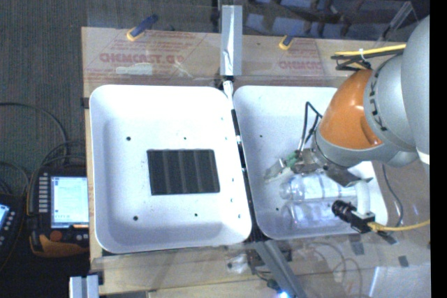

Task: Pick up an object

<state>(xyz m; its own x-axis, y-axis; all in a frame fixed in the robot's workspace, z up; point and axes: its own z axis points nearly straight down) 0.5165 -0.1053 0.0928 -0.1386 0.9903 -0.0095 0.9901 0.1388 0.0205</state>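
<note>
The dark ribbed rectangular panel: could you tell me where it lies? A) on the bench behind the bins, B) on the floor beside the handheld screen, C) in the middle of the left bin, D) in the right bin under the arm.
C: the dark ribbed panel lies flat in the middle of the left bin, while the arm reaches into the right bin.
</note>
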